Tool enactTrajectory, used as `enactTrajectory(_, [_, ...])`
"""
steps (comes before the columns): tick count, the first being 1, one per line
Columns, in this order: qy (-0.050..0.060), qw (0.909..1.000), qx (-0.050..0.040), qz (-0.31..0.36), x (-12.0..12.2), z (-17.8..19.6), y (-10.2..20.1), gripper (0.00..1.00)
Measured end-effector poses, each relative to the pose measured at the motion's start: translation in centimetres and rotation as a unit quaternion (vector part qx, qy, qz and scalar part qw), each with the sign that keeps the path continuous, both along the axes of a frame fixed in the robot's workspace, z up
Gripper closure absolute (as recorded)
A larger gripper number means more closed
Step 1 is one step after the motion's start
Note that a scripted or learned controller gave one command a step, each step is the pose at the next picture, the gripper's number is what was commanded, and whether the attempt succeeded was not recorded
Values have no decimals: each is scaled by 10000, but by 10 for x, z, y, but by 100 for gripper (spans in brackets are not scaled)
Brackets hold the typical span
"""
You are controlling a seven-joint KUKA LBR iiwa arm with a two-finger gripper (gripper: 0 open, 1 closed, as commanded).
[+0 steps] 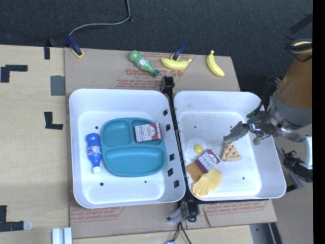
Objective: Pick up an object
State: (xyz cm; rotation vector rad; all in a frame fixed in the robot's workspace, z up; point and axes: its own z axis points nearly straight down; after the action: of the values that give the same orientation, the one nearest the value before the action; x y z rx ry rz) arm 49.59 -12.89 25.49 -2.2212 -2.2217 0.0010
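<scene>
Pizza slice (pixel 231 152) in right bin (pixel 264 183), just below and left of gripper (pixel 236 132); not held. Finger spread: cannot tell. Red-and-white packet (pixel 208 160), yellow ball (pixel 198 149), brown piece (pixel 194 171) and yellow ridged piece (pixel 207 182) clustered just left of slice. Left bin (pixel 81 116): blue tray (pixel 133 147) bearing small carton (pixel 147 132); blue bottle (pixel 93 152) alongside. Red print on cardboard (pixel 134 77) illegible.

Glossy white plastic bins (pixel 122 96), matt cardboard (pixel 101 70) beneath
</scene>
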Motion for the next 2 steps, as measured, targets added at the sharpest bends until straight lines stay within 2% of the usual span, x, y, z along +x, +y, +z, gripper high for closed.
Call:
enactTrajectory(1, [18,10000,5,-4,49,-97,-43,0])
enactTrajectory(2, [-14,10000,-1,3,60,-168,-39,0])
